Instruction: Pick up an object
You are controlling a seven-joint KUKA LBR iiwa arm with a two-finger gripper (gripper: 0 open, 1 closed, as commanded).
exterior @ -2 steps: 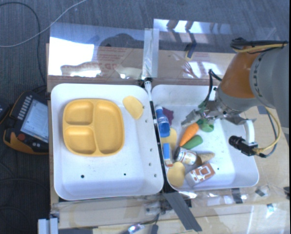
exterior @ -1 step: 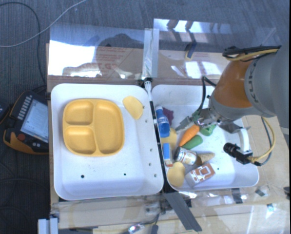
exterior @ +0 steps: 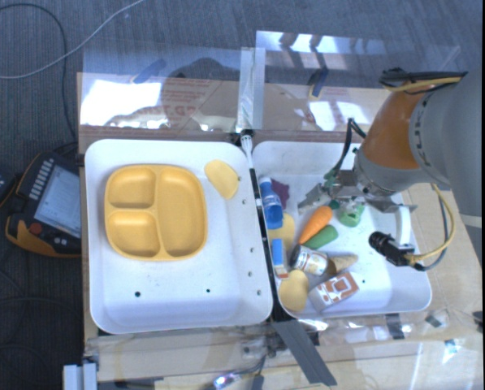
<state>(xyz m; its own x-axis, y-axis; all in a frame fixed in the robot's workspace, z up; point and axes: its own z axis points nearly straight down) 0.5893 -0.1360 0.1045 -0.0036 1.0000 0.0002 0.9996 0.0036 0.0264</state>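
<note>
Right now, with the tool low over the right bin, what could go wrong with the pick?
The toy carrot lies touching a green piece and a can, so the tool may nudge them or catch two. Items crowd against the bin's left wall, leaving little finger room.

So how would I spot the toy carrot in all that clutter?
Look in the right-hand white bin, near its middle, just below the robot's pincer. The carrot is the bright orange cone lying at a slant, with a green piece right beside it; nothing else there is orange.
</note>
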